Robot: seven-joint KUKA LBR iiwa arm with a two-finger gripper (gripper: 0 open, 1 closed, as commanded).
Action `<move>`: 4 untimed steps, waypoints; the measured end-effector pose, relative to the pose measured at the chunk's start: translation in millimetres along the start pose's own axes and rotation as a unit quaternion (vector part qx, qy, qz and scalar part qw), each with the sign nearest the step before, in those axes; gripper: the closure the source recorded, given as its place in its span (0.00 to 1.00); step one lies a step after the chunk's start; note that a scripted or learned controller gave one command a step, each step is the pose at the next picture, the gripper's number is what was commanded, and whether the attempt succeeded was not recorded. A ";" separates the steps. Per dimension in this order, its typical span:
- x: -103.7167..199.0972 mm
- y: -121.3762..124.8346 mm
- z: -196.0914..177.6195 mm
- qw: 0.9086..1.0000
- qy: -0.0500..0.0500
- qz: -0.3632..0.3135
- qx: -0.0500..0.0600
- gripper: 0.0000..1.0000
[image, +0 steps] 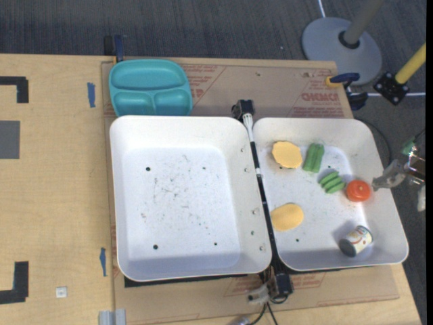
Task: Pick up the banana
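Both white bins (203, 131) meet edge to edge.

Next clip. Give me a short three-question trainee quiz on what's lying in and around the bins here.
1. What sits just beyond the far edge of the left bin? A) a teal divided tray B) a black bowl C) a red cup
2. How many yellow items lie in the right bin?
3. True or false: the red item lies in the left bin.
Key: 1) A. 2) Two. 3) False: it lies in the right bin, close to the gripper.
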State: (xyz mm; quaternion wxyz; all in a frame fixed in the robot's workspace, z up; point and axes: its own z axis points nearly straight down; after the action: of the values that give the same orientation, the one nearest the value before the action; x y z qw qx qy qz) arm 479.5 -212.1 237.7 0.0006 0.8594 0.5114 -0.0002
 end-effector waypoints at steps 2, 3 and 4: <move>89.1 -49.3 145.0 0.995 0.001 0.097 0.003 0.00; 154.3 -56.9 53.1 0.928 0.000 0.374 0.002 0.00; 110.4 -57.9 144.1 0.919 0.000 0.393 0.002 0.00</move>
State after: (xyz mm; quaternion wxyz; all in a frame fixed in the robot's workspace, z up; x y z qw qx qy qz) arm 481.3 -87.6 93.5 -0.0012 0.9913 0.1320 -0.0006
